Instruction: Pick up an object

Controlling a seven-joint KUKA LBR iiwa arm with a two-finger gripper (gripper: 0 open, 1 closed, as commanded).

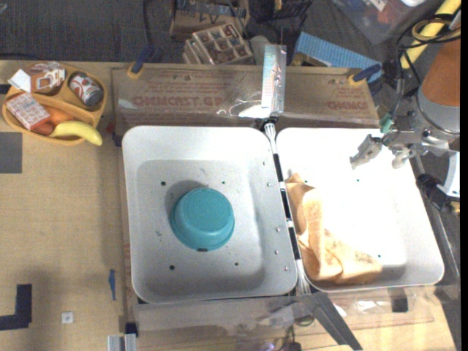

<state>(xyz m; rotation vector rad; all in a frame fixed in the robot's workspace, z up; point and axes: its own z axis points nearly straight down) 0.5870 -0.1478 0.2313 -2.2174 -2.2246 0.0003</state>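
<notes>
Nearest the camera, along the lower edge of the right bin [409, 218], lies a tan, crumpled cloth or paper bag [325, 240]; it runs from the bin's left wall down to its near left corner, resting against that wall and on the floor of the bin. What exactly it is made of cannot be told.

Across the divider, the left bin [146, 196] holds a teal bowl [203, 218], turned upside down and sitting near the middle of the floor, apart from every wall.

At the far right corner of the right bin the gripper [380, 151] hangs over the rim area, well apart from the tan object and farther still from the bowl. Its two fingers [363, 154] are spread apart with nothing between them. Behind it the grey arm [439, 115] with its orange band [444, 79] comes in from the right.

Beyond the bins a brown cardboard sheet [190, 97] with printed lettering lies on the bench. At the far left stands a yellow tray [18, 119] with a banana [77, 130], an orange fruit and some small packets and tins. Cables and boxes clutter the floor past the bench.
</notes>
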